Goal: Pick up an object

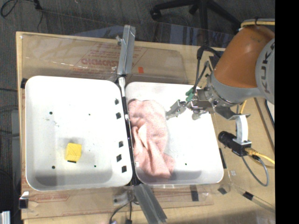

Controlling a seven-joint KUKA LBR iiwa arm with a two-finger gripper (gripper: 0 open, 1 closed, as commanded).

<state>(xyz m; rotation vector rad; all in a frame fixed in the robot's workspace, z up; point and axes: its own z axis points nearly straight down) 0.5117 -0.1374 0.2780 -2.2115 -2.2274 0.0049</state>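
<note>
Presently, two shallow white bins sit side by side on the tabletop (28, 55), parted by a grey divider bar (125, 50) that runs up past their far edge. The left bin (37, 90) holds a small yellow block (73, 152), lying flat on the floor toward the near-left area, well apart from every wall. The right bin (205, 171) holds a crumpled pink cloth (149, 136), bunched along its left side and touching the wall next to the divider, reaching from the far part of the bin nearly to the near rim. The arm (243, 59), grey with an orange band, enters from the right and leans over the right bin's far-right corner. Its hand (174, 109) hangs just beside the cloth's upper right edge, fingers parted and nothing between them; whether a fingertip touches the cloth cannot be determined. A yellow cable (261, 157) trails on the tabletop to the right of the bins.
</note>
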